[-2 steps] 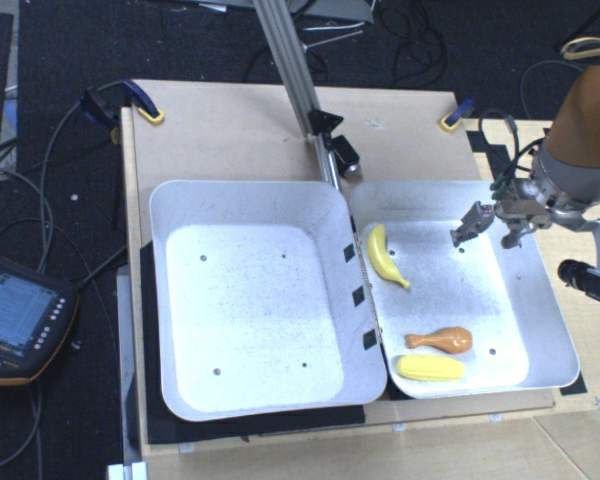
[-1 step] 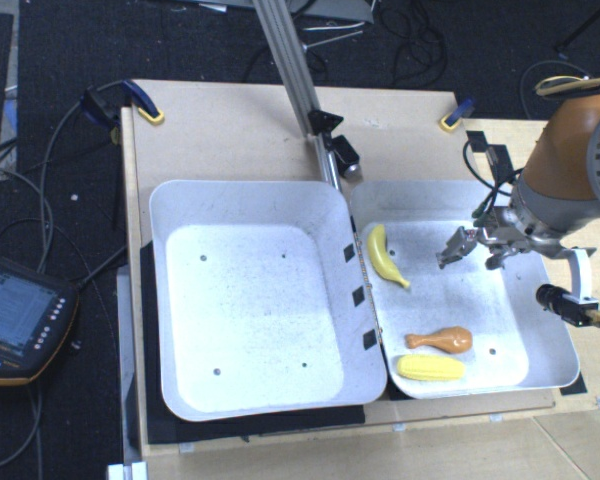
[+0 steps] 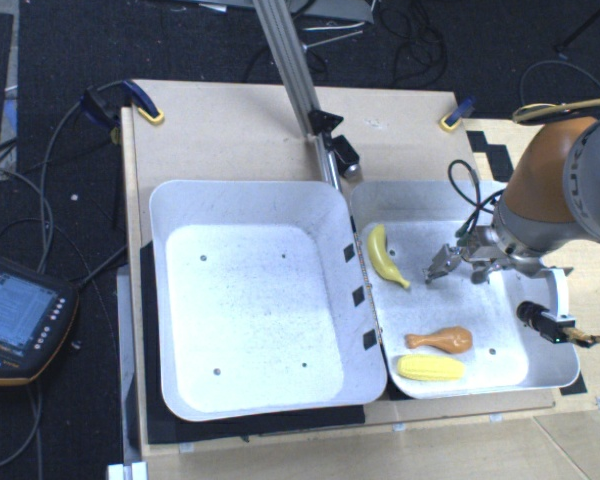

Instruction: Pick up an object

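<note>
You have two shallow white bins side by side on the bench [image 3: 400, 128]. The left bin [image 3: 250, 298] has a speckled floor with a few small dark dots. The right bin [image 3: 500, 368] holds three things: a banana [image 3: 384, 256], a chicken drumstick [image 3: 442, 341] and a corn cob [image 3: 431, 368].

The banana is yellow and curved, lying near the bin's left wall in its upper half, its stem end pointing down and to the right. The drumstick is orange-brown, lying crosswise in the lower part of the bin with its thin bone end toward the left. The corn cob is bright yellow and lies just below the drumstick, close to the bin's front wall; the two look very near each other, perhaps touching.

The arm [image 3: 560, 183] comes in from your right, its orange band above the grey wrist, bent down into the right bin. The gripper [image 3: 442, 265] sits low over the bin floor, just right of the banana and apart from it, well above the drumstick in the picture. Its fingers point to the left and down. You can see nothing between them, but how far open they stand cannot be told from this angle.

An orange-edged handheld pendant [image 3: 15, 318] lies on the floor at far left.
</note>
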